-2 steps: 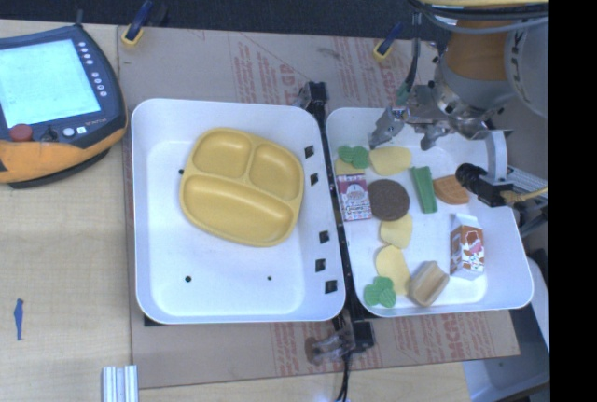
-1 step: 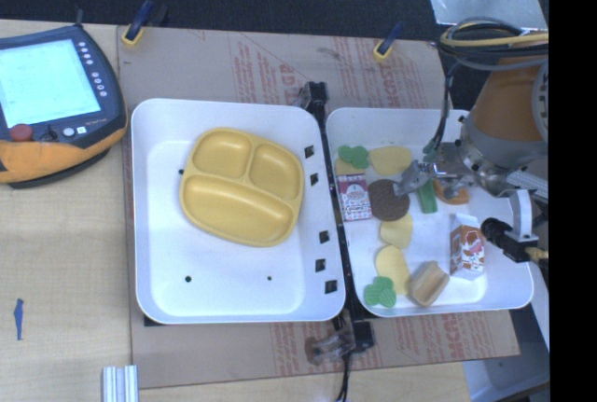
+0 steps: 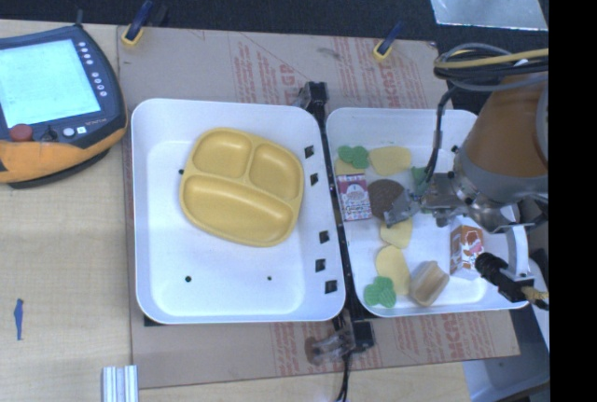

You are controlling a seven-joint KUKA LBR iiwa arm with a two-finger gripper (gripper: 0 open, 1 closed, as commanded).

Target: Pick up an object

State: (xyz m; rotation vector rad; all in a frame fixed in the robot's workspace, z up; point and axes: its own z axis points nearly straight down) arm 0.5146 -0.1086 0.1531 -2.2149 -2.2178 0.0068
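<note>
Arm is reaching in from the right over the right bin, orange band sitting above the wrist, gripper hanging low among the objects near the bin's middle. Fingers are pointing left toward the brown round piece; the dark metal tips are looking like they are touching or just beside its right edge, but cannot tell how far apart the fingers are or whether anything is sitting between them. Brown round piece is lying just right of the small red-and-white carton, which is lying against the bin's left wall. Green clover piece and pale yellow piece are lying above them toward the far wall. Another yellow piece is lying right under the fingers, partly covered by them. Further down a yellow piece, a second green clover and a tan block are lying near the front wall, well apart from the fingers. A red-and-white packet is lying beside the wrist on the right. Left bin is holding a yellow divided tray, tilted slightly, well apart from the arm. A teach pendant is sitting on the surface at far left.
</note>
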